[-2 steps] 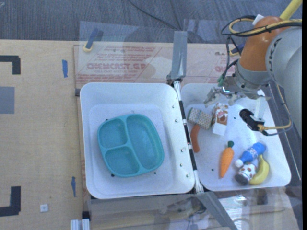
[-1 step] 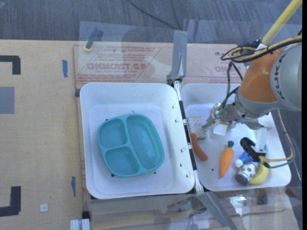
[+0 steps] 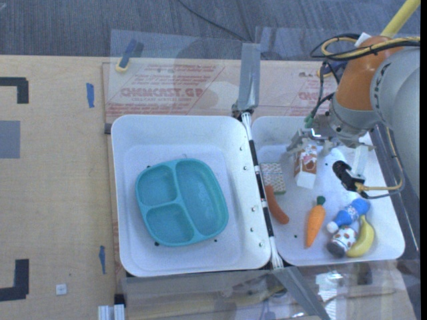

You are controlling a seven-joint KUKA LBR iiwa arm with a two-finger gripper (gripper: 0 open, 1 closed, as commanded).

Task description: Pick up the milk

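The milk (image 3: 307, 165) is a small white carton with a red and brown print. It stands in the right bin (image 3: 390, 242), near that bin's far middle. My gripper (image 3: 309, 141) hangs directly over the carton's top, touching it or nearly so. The grey arm with its orange band (image 3: 360, 79) comes in from the upper right. The wrist hides the carton's upper edge.
In the right bin also lie a speckled cracker block (image 3: 272, 177), a red sausage (image 3: 277, 207), a carrot (image 3: 315, 223), a blue and white bottle (image 3: 346, 222) and a banana (image 3: 363, 240). The left bin (image 3: 133, 135) holds a teal divided plate (image 3: 181, 202).
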